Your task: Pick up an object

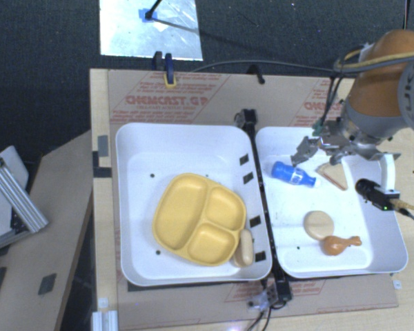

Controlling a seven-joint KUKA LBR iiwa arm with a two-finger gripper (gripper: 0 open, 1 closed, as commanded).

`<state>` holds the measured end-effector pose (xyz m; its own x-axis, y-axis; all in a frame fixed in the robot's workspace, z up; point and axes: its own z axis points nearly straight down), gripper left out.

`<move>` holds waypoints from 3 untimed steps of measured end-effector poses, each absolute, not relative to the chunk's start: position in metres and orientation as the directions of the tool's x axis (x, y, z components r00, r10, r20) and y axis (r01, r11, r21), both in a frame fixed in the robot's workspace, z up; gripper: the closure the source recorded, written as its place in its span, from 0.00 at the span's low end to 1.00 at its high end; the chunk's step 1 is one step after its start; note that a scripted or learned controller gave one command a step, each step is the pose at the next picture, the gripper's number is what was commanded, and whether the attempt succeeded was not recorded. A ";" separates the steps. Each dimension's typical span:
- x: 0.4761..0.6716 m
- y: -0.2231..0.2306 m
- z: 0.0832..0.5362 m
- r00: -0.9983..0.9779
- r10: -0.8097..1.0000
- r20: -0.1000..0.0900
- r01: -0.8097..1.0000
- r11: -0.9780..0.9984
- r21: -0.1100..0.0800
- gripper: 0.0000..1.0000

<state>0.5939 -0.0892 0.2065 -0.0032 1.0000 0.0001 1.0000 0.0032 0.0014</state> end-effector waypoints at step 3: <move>0.604 -0.095 0.093 -0.001 1.000 -0.010 1.000 0.001 0.024 0.00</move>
